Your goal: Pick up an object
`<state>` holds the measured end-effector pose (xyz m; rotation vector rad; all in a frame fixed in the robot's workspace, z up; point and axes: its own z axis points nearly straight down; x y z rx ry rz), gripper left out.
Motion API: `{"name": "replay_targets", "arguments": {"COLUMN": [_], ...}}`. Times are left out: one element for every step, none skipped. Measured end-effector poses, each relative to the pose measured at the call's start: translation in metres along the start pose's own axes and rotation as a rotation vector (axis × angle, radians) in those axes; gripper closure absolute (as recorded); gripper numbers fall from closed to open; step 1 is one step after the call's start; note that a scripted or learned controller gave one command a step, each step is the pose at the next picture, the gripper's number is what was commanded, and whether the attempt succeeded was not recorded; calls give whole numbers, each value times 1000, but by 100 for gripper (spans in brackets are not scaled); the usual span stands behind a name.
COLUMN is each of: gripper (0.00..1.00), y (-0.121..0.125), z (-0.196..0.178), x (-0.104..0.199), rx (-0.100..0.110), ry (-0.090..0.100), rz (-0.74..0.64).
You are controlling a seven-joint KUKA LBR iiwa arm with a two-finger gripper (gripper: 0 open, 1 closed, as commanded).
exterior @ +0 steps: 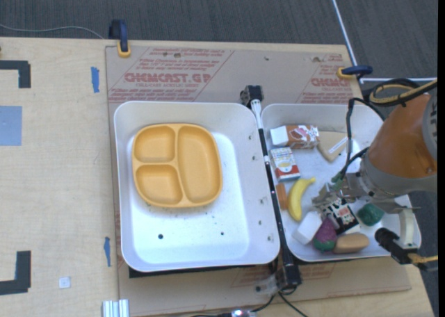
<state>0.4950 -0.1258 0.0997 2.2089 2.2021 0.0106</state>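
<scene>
The gripper (332,199) stood low over the right bin (361,115), in the crowded near part of the toy-food pile. Whether it was spread or pressed together could not be made out, because the wrist and the orange band covered it from above. Nothing could be seen held in it.

The likeliest candidate for the pick was the small black, white and red packet (342,215), which lay just beneath the gripper and toward the bin's near wall. It was judged light and stiff, with a printed surface that could be slippery. A hold across its narrow width would suit it best. The toy banana (300,197) lay just beside the gripper, on the side away from the arm. It was judged to be light, hard, smooth plastic, best taken across the middle of its curve, where it would be least likely to roll out.

A purple and green toy (325,235), a tan bread roll (352,242) and a green piece (370,213) crowded the packet closely, some touching it. Contact between the gripper and any item was not discernible. The packet's print was too small to read, and the arm cut off the bin's far-right part. The yellow divided plate (177,165) lay well apart, in the left bin (229,239).
</scene>
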Motion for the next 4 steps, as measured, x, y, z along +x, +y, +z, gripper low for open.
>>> {"name": "replay_targets", "arguments": {"gripper": [100,100,100,100], "y": [-13,12,60,75], "z": [-111,-122,-115,-122], "x": [45,115,147,158], "rx": [19,19,19,19], "ry": [11,11,11,11], "rz": [-4,-4,-4,-4]}}
